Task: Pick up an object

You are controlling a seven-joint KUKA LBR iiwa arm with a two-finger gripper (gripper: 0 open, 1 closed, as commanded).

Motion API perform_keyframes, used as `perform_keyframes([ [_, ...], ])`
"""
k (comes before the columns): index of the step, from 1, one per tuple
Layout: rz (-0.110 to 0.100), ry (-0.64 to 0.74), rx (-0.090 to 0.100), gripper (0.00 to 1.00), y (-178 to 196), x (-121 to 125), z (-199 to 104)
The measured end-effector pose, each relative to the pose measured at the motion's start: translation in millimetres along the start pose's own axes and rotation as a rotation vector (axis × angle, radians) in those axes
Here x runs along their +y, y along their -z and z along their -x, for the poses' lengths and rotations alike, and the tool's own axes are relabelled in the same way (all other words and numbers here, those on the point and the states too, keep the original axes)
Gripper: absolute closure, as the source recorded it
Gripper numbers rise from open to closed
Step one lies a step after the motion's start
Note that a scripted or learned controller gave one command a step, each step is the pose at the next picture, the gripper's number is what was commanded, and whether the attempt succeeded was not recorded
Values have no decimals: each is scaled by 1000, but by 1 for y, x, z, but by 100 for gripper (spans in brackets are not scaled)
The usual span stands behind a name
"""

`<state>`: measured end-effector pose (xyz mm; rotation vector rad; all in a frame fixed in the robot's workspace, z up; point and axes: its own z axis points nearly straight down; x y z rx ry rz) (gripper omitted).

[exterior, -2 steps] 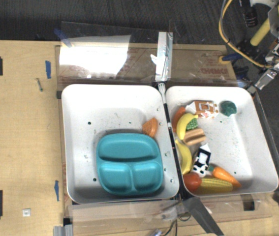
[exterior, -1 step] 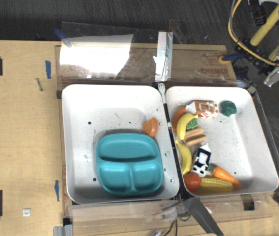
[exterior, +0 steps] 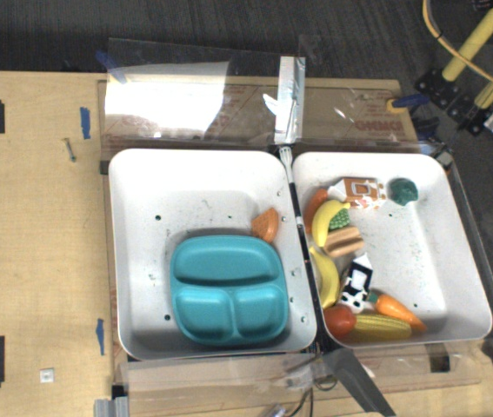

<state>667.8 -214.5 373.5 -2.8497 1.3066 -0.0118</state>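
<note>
The toys lie heaped against the left wall of the right bin, touching and overlapping, so a descending grasp could clip 2 at once or skid off a rounded one like the banana. The arm sits at the top right corner; its tool is too unclear to tell the grip state.

Counted: 2 bins, 1 teal tray and 1 orange piece in the left bin, roughly 9 toys in the right — among them 1 teal ball and 1 carrot.

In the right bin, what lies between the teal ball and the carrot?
Nothing: in the camera view, bare white bin floor runs from the teal ball down to the carrot.
</note>
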Motion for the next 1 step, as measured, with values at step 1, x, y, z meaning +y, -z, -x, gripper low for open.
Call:
perform_keyframes([
  [1, 12, -206, -15, 100, -271, 5, 3],
])
